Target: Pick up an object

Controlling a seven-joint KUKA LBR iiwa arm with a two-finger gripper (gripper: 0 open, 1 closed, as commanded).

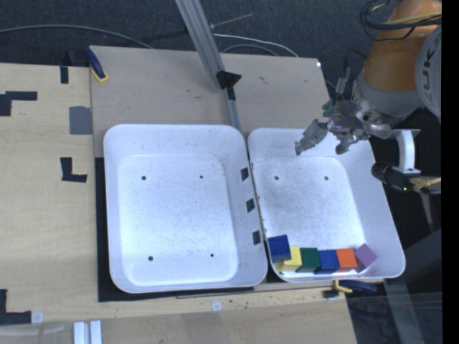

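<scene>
Pale wood forms the bench (43,213), with a darker board under two shallow white bins, and we see dark carpet beyond its far edge. We note that the left bin (122,192) is glossy plastic with rounded corners and a speckled floor. Just beside it, the right bin (373,213) has the same make. A ribbed metal rail (201,31) slants over the board. Above the right bin's far edge, we see the gripper (326,140), its fingers spread apart with nothing between them. Small blocks line the right bin's near wall, touching: blue (278,247), yellow (292,258), green (309,259), a second blue (328,260), orange (346,258), purple (366,254). We find them well apart from the gripper, across bare floor.
</scene>
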